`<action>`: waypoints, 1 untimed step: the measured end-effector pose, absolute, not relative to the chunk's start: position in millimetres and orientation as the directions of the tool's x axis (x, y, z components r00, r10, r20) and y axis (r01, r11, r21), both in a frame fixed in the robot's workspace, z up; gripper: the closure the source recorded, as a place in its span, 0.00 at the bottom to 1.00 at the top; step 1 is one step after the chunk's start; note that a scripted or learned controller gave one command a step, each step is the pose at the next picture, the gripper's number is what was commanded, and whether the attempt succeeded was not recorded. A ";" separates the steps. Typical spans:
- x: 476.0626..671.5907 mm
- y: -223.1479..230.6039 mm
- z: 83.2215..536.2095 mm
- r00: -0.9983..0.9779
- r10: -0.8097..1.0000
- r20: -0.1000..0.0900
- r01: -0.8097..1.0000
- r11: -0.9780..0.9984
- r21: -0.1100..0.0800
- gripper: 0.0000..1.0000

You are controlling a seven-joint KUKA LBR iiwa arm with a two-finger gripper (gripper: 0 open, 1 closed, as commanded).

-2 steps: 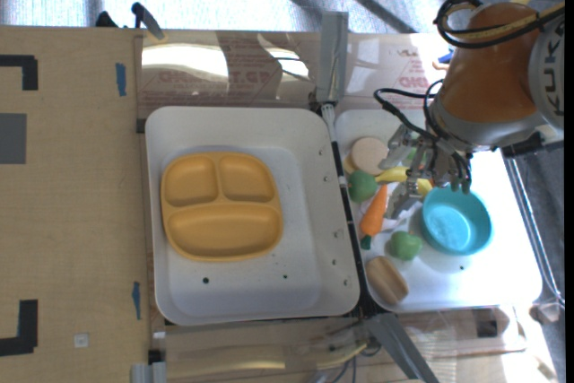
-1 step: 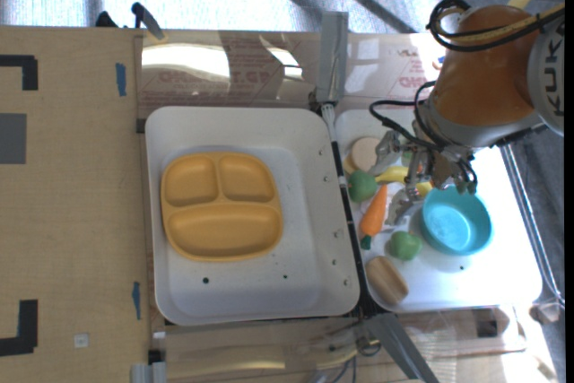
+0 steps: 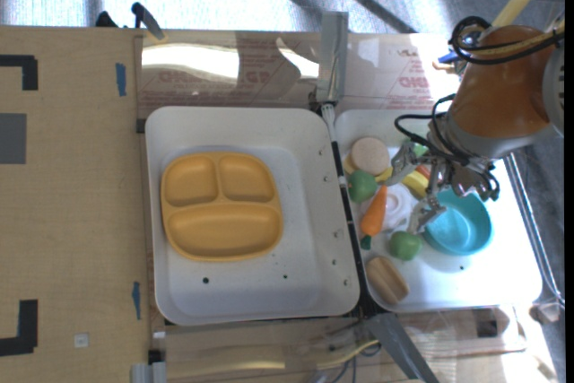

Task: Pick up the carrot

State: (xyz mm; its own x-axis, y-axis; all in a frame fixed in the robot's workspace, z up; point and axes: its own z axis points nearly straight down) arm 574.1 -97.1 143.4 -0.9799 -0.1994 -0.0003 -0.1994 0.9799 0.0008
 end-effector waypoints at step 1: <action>589.9 -102.5 97.3 -0.979 -0.201 -0.008 -0.201 0.980 -0.001 0.00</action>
